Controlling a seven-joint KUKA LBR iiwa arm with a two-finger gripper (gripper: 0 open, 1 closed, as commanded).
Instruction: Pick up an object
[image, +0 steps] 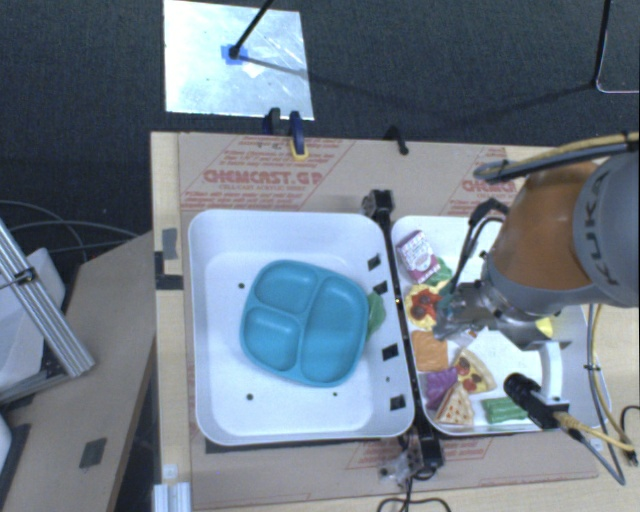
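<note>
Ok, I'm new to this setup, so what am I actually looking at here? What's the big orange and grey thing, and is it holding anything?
This is one camera fixed above a bench, looking down at a slant. The big orange and grey shape is a robot arm reaching in from the right. Its gripper hangs low over the right white bin, among small toy foods: a pizza slice, a green block, a printed packet. The arm's own body hides the gripper tips, so I cannot tell whether anything is held. The left white bin holds a blue divided plate with something green tucked under its right edge.
</note>
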